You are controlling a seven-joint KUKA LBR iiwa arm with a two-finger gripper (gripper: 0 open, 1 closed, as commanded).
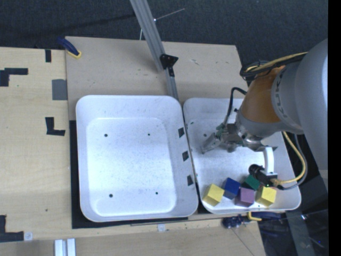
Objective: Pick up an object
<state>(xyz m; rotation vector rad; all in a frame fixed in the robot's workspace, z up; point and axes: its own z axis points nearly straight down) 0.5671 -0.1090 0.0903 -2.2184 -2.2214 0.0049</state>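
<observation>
Hovering over the right bin (213, 108), the tool (209, 144) is seen with fingers spread and nothing between them — no pick made yet. The blocks are clustered at the bin's six o'clock edge: yellow block (213, 194), blue block (232, 187), purple block (246, 196). A descent and grasp are left.

Two glossy white plastic bins (85, 111), matt pale wooden bench (202, 63), smooth metal pole (146, 23), dark carpet-like floor (240, 9)
</observation>
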